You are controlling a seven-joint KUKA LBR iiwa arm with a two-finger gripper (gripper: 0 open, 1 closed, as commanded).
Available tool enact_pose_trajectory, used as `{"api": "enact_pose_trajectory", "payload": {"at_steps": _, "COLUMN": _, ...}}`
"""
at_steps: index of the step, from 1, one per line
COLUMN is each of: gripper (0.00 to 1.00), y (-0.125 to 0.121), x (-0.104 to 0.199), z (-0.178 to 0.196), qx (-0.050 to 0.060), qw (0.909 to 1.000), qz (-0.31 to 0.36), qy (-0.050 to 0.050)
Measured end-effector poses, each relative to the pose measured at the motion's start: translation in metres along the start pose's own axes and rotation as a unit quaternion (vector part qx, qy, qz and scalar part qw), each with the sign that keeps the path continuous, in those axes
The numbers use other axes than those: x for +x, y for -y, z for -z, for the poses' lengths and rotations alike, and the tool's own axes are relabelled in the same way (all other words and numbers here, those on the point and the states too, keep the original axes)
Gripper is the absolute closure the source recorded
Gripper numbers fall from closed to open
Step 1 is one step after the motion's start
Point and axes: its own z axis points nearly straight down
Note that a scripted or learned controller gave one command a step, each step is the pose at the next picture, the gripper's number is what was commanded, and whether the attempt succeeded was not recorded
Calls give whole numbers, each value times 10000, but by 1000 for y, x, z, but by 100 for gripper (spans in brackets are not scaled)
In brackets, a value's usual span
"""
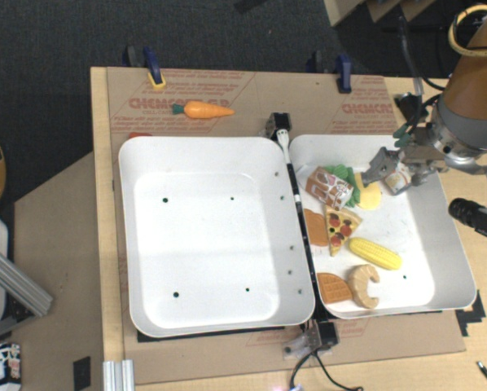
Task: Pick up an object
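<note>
While the hand [388, 172] hovers low over the right bin [439, 292], its opening cannot be told. Just beside it lies a yellow lemon-like toy [370, 197]. Approach seems underway; next comes lowering and closing.

The arm [471, 80] enters at the upper right of the frame, its orange band sitting above a grey wrist that angles down and toward the left. The gripper [388, 173] hangs at the end of the wrist in the right half of the frame, a little above mid-height, pointing left and downward. Dark cables run along the wrist from the top right, and the two fingers sit close together at the low tip, too small and blurred to read clearly.
</note>
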Motion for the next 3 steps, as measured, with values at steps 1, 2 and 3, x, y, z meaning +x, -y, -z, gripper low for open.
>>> {"api": "enact_pose_trajectory", "payload": {"at_steps": 1, "gripper": 0, "y": -22, "x": -3, "z": -167, "qx": 1, "qw": 10000, "qz": -13, "qy": -21}}
{"api": "enact_pose_trajectory", "payload": {"at_steps": 2, "gripper": 0, "y": -69, "x": 11, "z": -163, "qx": 65, "qw": 10000, "qz": 15, "qy": 6}}
{"api": "enact_pose_trajectory", "payload": {"at_steps": 3, "gripper": 0, "y": -89, "x": 12, "z": -167, "qx": 386, "qw": 9993, "qz": 15, "qy": -29}}
